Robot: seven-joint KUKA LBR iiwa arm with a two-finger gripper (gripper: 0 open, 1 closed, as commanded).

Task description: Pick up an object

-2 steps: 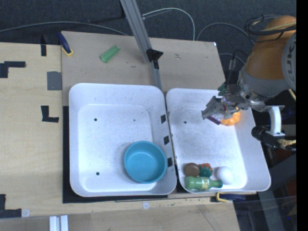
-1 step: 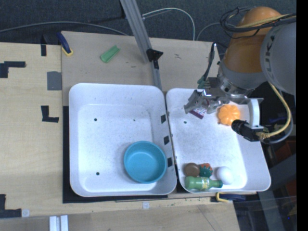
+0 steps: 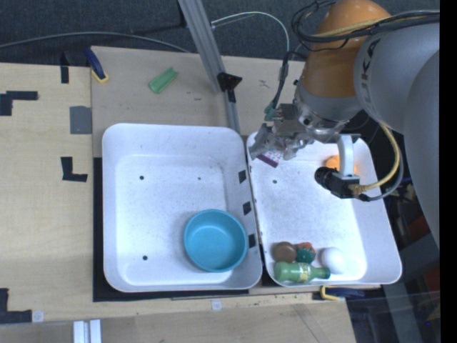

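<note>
My gripper (image 3: 273,147) hangs over the back left corner of the right bin (image 3: 314,213). A small dark purple piece (image 3: 267,160) shows right at the gripper's lower end. Whether it is held or lies on the bin floor I cannot tell. At the right bin's front edge lie a brown round object (image 3: 284,251), a green bottle (image 3: 300,271), a white egg-like object (image 3: 334,260) and a small orange and teal item (image 3: 306,250). An orange object (image 3: 331,161) sits at the back right, partly hidden by a black fitting on the arm.
A blue bowl (image 3: 214,240) stands at the front right of the left bin (image 3: 143,156). A slanted metal pole (image 3: 206,41) ends near the bins' shared back corner. A green block (image 3: 163,80) lies on the bench behind the left bin.
</note>
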